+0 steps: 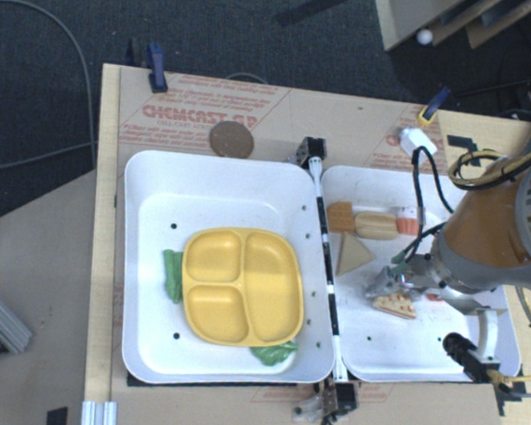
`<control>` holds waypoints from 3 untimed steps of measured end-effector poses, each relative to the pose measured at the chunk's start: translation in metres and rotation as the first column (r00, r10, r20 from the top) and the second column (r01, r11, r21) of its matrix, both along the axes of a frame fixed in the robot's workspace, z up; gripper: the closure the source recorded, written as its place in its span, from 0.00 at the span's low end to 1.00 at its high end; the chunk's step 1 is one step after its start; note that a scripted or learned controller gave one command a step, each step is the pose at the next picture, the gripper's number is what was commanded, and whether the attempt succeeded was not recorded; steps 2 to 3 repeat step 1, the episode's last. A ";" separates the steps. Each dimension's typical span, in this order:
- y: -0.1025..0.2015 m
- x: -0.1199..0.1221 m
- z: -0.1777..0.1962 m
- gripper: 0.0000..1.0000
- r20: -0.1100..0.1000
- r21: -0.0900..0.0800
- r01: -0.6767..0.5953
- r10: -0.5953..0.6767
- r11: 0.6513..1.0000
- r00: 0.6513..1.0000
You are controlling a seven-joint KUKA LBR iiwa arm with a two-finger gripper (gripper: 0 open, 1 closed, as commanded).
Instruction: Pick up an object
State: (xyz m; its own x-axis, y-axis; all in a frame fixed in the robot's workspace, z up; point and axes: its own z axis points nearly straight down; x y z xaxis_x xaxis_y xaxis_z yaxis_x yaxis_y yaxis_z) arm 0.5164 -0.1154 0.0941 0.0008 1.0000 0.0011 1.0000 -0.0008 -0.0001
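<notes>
Green scrap [274,353] pokes from under the yellow divided plate [243,286] at the left bin's [144,203] front. Gripper [388,286] sits low, mid-floor in the right bin [391,362], just behind a tan wedge [397,307], seemingly touching it; can't tell whether it's open, closed or gripping. Wooden roller [373,222] and pale triangle [353,256] lie further back near the divider, with open floor front-left of the wedge.

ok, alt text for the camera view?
The arm's end effector hangs low in the right bin, next to a small tan slice, with a wooden peg and a tan wedge nearby. The left bin holds a yellow divided plate lying over green scraps.
</notes>
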 end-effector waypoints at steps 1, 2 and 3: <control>0.072 0.055 0.091 1.00 0.002 0.000 -0.003 0.003 1.000 1.000; 0.072 0.055 0.091 1.00 0.002 0.000 -0.003 0.003 1.000 1.000; 0.072 0.055 0.091 1.00 0.002 0.000 -0.003 0.003 1.000 1.000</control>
